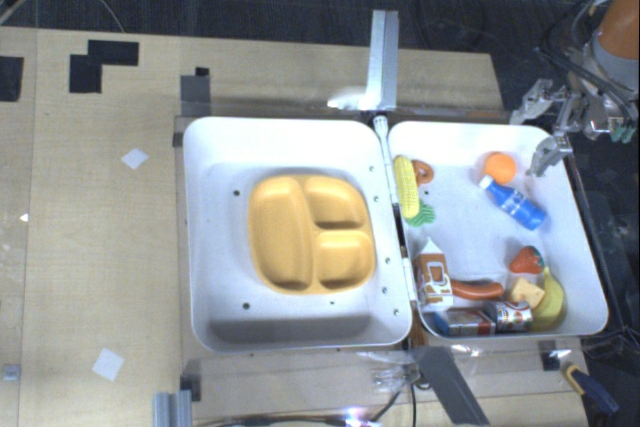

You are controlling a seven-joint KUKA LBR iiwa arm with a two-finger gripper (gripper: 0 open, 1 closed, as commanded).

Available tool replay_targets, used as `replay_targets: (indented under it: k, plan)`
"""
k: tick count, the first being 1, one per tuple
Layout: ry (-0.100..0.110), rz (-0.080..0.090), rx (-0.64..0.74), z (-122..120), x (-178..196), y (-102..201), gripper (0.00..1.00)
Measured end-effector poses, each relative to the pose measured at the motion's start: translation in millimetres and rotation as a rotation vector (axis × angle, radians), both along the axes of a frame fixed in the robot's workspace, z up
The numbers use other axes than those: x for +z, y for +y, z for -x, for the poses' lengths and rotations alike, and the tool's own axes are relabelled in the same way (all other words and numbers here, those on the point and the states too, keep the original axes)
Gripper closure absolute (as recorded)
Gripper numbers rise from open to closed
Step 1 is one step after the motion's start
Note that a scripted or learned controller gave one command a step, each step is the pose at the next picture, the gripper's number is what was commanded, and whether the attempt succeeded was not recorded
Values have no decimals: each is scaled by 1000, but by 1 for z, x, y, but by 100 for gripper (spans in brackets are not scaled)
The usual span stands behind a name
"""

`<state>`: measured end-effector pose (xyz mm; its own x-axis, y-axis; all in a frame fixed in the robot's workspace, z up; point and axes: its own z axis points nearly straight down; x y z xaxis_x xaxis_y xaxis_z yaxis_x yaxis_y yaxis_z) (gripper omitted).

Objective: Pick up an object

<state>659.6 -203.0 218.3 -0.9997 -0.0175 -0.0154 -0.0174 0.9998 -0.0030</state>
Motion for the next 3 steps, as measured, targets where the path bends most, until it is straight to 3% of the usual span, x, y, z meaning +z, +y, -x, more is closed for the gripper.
replay_targets:
  k: [1,2,3]
  plan:
    - [8,-5,-248,-7,-108,-1,0]
    - [4,-10,-535,13,-130,81,0]
    - [-3,-11,-467,43,-27,138,0]
